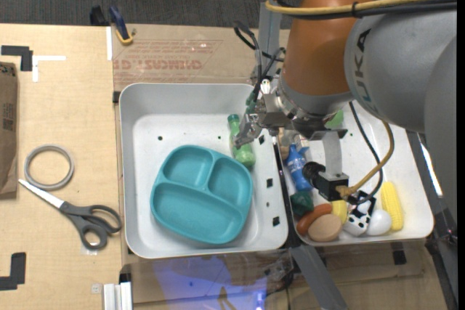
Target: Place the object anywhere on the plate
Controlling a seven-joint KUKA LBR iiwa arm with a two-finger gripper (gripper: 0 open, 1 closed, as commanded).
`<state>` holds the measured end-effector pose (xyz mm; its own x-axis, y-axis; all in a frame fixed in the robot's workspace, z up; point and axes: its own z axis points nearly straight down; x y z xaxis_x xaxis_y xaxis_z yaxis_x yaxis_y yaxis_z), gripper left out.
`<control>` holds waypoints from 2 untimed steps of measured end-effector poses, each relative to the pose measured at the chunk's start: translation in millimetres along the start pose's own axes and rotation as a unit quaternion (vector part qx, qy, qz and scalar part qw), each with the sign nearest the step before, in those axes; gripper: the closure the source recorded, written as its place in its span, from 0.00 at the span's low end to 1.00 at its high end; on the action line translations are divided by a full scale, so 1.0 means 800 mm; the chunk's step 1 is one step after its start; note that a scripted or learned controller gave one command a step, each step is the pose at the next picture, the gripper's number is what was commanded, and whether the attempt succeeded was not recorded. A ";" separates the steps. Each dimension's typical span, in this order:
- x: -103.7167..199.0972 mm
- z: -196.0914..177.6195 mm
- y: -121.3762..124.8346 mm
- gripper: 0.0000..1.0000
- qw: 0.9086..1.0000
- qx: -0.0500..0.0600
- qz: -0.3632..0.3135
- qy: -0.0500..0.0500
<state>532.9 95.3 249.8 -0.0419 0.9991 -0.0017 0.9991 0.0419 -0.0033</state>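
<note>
The teal plate (201,193) lay in the left bin (138,156). Just past its upper right rim, the gripper (247,136) hung clamped on a green object (244,149) — carrying seemed the step in hand. Next called for a short shift left, then release. The arm (341,47) reached in from the right, wrist bent downward.

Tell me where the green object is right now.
The green object is in the left bin, near its right wall, just beyond the upper right edge of the teal plate, with the gripper right at it.
</note>
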 end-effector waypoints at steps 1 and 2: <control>0.000 0.000 0.000 0.00 1.000 0.000 0.000 0.000; 0.000 0.000 0.000 0.00 1.000 0.000 0.000 0.000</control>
<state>532.9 95.2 249.8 -0.0419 0.9991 -0.0017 0.9991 0.0419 -0.0033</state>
